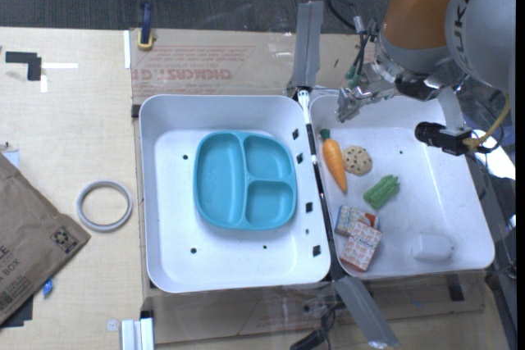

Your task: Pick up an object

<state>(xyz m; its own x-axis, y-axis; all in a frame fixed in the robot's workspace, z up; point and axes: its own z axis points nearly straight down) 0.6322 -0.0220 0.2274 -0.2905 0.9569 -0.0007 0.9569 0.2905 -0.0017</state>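
A smooth, tapered orange carrot (334,164) with a green stem end lies in the right bin (459,201), beside a round speckled cookie (357,161) and a ridged green piece (381,191). The tool (349,106) hovers near the bin's far left corner, just beyond the carrot; its opening cannot be told.

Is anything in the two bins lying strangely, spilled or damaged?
Nothing stands out. The blue divided plate lies flat in the left bin. The carrot, cookie, green item and small packets lie loose but intact in the right bin.
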